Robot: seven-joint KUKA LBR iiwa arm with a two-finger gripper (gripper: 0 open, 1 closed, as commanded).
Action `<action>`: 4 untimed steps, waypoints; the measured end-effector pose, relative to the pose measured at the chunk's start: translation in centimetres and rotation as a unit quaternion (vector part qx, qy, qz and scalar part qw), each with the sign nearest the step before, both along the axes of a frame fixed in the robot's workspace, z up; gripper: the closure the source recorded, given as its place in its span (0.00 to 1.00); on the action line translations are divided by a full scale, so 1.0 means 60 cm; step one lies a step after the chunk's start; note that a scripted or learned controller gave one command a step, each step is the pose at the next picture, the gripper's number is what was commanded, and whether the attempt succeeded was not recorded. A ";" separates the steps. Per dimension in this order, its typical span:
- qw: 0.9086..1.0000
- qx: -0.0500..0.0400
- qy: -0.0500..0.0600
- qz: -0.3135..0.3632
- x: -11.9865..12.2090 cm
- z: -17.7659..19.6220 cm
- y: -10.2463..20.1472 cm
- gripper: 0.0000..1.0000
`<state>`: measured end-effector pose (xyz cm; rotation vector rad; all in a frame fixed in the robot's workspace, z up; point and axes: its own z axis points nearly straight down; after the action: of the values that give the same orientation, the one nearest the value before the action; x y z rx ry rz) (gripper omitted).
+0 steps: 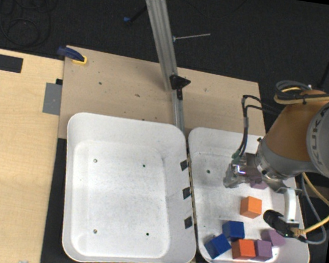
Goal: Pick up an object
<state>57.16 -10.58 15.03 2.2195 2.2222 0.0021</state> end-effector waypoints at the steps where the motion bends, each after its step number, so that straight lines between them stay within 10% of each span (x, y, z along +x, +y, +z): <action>1: 1.000 0.000 0.000 0.000 -0.011 0.076 -0.001 1.00; 2: 1.000 0.000 -0.001 0.000 -0.006 0.176 0.010 1.00; 4: 1.000 0.001 0.003 0.001 -0.005 0.160 0.159 1.00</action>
<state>56.84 -1.04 24.66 2.2204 2.2289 -0.0029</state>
